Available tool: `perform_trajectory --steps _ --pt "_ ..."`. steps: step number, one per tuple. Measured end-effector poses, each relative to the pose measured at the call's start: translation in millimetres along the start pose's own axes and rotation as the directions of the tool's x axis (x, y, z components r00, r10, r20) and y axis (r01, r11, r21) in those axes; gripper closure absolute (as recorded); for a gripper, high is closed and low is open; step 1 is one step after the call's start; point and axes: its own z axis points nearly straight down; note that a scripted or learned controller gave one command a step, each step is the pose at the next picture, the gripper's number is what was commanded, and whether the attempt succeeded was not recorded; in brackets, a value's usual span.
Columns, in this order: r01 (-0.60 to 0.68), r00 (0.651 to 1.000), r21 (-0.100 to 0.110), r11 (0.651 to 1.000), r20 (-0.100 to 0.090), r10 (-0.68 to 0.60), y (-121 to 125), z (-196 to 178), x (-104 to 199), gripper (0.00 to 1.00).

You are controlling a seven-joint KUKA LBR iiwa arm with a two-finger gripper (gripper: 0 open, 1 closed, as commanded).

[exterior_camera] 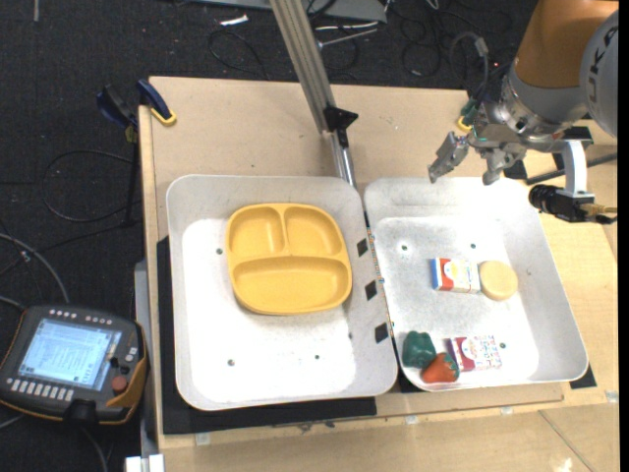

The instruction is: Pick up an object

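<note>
White bins: 2 side by side; the left bin point(197, 362) bears a yellow divided plate point(289, 258).
Candidates: all in the right bin point(550, 264) — small carton point(453, 274) touching a pale round piece point(498, 281); green piece point(419, 347), red piece point(441, 368) and flat packet point(478, 352) bunched at the near rim.
Gripper point(470, 165): fingers spread apart, nothing between them, raised over the right bin's far edge.
Risk: every object touches a neighbour, so a finger would likely land on 2 or nudge 1 away.
</note>
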Motion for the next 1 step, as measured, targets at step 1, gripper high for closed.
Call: perform_trajectory --steps 1 --pt "0.0 1.0 0.0 1.0 0.0 0.0 0.0 0.0 0.0 0.0"
